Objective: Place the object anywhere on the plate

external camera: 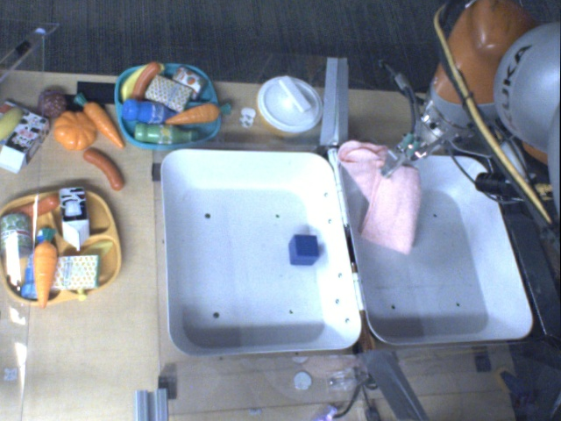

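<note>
Gripper (405, 159) fingers are seen closed on the upper edge of a pink cloth (387, 202), which is pinched between them at the far left of the right bin (491, 314). The cloth is draped downward from the grip, with its far end bunched against the bin's left rim and its lower end resting on the bin floor. The grey arm (526, 77) is extended in from the right, with the orange band above the wrist. A blue cube (304, 249) is located on the floor of the left bin (219, 323), right of centre, well apart from the cloth. A white round plate (290, 104) is positioned on the bench beyond the left bin, near its far right corner.
</note>
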`<state>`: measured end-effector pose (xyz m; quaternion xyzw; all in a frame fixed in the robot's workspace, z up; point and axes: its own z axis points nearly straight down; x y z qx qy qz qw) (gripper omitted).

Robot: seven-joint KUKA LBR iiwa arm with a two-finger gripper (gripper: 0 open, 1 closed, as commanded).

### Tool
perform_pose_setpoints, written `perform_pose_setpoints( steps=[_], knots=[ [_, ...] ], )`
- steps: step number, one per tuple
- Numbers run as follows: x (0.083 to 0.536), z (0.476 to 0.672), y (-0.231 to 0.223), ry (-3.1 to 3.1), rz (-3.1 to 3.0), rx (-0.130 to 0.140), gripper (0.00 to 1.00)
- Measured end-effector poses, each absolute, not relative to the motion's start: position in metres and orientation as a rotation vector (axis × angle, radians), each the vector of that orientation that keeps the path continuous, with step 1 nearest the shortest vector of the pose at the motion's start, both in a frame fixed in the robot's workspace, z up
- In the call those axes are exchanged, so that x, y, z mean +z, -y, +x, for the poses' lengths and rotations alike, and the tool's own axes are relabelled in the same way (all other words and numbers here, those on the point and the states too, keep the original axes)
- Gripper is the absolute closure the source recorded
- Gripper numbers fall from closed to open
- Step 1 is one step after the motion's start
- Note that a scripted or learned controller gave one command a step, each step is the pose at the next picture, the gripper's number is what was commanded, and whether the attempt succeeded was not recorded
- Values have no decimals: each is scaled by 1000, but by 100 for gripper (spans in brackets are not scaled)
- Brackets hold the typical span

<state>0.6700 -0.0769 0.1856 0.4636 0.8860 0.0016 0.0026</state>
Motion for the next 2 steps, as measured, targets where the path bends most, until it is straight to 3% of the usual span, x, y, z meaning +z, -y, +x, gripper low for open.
perform_pose_setpoints(
  steps=[1,2],
  knots=[
    [226,672,75,-2783,1445,5,100],
    [222,658,30,-3019,857,3,100]
  ],
)
